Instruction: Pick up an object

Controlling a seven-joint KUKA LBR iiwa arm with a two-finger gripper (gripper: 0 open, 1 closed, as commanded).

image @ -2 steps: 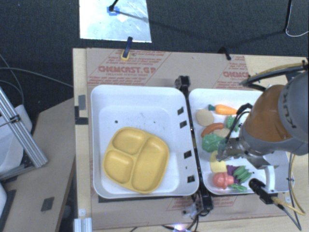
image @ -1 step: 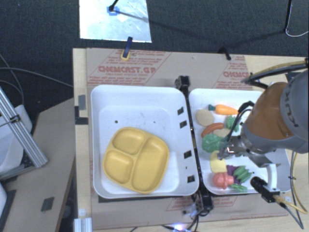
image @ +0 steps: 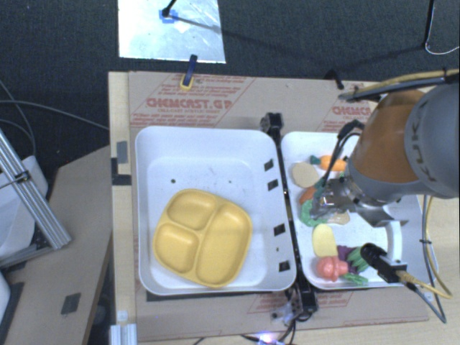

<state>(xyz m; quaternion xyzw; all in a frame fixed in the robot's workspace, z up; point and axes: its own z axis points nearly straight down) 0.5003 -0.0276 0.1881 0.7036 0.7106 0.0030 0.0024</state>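
One claw (image: 325, 201) is seen low over the right bin (image: 305, 139), at the middle of its left half. Whether it is open or closed cannot be told, since the wrist hides its tips. Nothing is seen held in it.

A green piece (image: 310, 214) lies just beside the claw, on its lower left and partly under it; contact cannot be confirmed. This is noted as the nearest thing for picking. A small red-orange piece (image: 307, 192) is seen just above the green one.

A tan oval (image: 304, 172) lies further up in the same bin, near the dividing wall. An orange piece (image: 332, 162) lies beside it, next to the arm (image: 402, 149).

Below the claw, a yellow piece (image: 324, 241) is recorded, lying apart from it. A pink piece (image: 330, 267) lies at the bin's near edge, just below the yellow one. A purple piece (image: 349, 253) lies just to the right of those two.

The arm is seen to cover the right half of that bin.

The left bin (image: 201, 149) holds a yellow divided plate (image: 203, 237), lying flat in its lower half. Both bins rest side by side on a printed cardboard sheet (image: 215, 99).
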